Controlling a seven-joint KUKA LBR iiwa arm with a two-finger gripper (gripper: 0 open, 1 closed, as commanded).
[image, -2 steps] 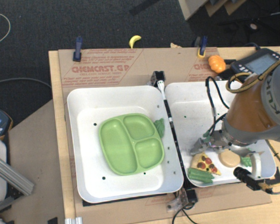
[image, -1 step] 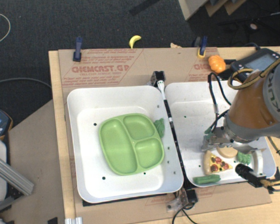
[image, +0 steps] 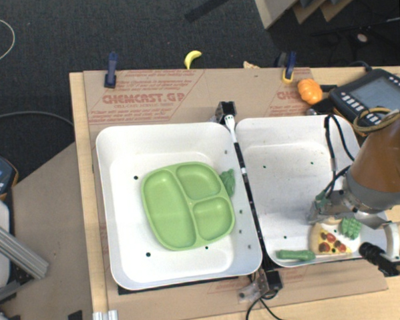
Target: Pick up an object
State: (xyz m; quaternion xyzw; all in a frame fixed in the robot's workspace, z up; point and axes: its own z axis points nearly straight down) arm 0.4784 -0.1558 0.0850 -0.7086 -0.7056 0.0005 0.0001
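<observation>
Down in the right bin's [image: 280, 158] near corner, the gripper [image: 331, 212] hangs low over a pizza-slice toy [image: 328, 241] with a green piece [image: 351, 228] beside it; whether its jaws are apart or closed, I cannot tell. A green pod [image: 295, 255] lies just left. Over in the left bin [image: 121, 193], a green divided plate [image: 187, 205] sits, small green object [image: 228, 182] touching its right edge.

A brown cardboard-topped bench [image: 150, 98] carries two shallow white plastic bins: the left bin [image: 115, 194] at nine o'clock, the right bin [image: 279, 138] at three, edges touching. A small orange object [image: 309, 90] lies at one o'clock.
</observation>
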